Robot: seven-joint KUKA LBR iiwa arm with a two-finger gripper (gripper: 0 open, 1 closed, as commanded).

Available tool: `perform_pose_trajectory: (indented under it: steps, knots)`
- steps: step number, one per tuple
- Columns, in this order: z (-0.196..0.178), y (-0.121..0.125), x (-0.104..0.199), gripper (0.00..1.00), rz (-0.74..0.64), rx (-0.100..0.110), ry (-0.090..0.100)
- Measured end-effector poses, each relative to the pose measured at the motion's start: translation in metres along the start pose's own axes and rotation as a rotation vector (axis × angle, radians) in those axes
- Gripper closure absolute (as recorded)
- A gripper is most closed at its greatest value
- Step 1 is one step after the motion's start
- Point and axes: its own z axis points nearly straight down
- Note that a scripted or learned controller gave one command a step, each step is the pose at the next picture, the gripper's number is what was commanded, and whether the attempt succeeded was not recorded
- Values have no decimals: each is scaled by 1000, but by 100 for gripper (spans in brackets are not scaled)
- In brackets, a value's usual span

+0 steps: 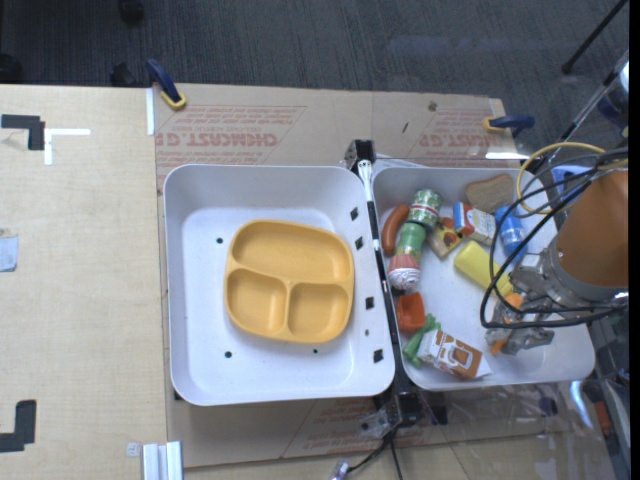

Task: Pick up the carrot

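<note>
Carrot (410, 311), orange with a green top, lies against the right bin's (560, 368) left wall just below the green bottle (415, 224); claw (520, 336) sits well right of that bottle, finger state unreadable, so approach from above, clear of the juice carton (450, 354).

A single fixed camera looks down on the bench from above at a slight slant, far enough off to take in both white bins whole. The left bin (180, 298) sits at the frame's centre, the right bin (560, 368) toward the right edge. Dark carpeted floor (330, 28) fills the top strip, and the wooden benchtop (75, 268) spreads across the left. The arm (595, 233) enters from the right edge.
</note>
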Motion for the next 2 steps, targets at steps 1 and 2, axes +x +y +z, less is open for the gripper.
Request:
perform_pose_trajectory:
  steps: [1,2]
  knots:
    - [-10,-2,-3,100,2,3,-5]
    - [-19,-3,-6,100,4,7,-10]
